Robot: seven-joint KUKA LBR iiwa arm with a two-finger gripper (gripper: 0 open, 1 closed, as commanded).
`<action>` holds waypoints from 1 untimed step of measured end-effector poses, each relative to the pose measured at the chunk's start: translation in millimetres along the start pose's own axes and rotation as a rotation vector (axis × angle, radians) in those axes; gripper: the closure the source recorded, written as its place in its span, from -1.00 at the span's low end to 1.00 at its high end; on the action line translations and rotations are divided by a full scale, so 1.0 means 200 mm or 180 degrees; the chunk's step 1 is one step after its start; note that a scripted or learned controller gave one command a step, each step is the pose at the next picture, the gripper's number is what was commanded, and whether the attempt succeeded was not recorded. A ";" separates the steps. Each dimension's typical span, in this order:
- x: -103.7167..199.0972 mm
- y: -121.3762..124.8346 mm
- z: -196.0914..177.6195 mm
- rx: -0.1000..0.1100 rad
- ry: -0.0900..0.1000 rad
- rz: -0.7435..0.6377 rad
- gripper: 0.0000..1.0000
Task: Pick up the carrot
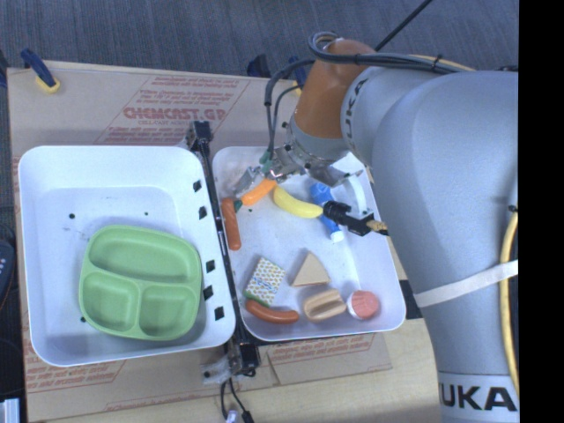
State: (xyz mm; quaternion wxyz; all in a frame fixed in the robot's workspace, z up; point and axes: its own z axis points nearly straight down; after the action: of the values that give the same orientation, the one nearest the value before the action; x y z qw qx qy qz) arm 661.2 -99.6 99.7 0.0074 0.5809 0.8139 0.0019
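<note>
From my remote station I logged two white bins side by side on a cardboard-covered bench. Left bin (53, 263): one green divided plate (139, 282), lying flat toward the near side. Right bin (379, 263): the carrot (258, 192), orange with a green top, lying tilted near the far left corner; a yellow banana (296, 204) just beside it on the right; a hot dog (232, 223) along the left wall; a blue-and-white item (324, 203) to the right of the banana, too small for me to name; a patterned cracker-like square (265, 280) and a tan wedge (309, 270) in the middle; a second hot dog (271, 312), a small bun (324, 304) and a round red-rimmed slice (363, 304) along the near edge. The arm (441, 174), grey with an orange band, reached in from the right over the far part of the right bin. The gripper (270, 167) sat low directly above the carrot's far end, close to it or touching; I could not tell which. I could not tell how the end effector was set, since the wrist hid it from the camera.
</note>
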 end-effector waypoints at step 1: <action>0.00 0.01 -0.06 -0.0001 0.0000 -0.0013 1.00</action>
State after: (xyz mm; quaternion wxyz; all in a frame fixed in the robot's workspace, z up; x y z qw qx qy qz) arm 662.0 -99.3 111.0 0.0075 0.5793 0.8151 0.0020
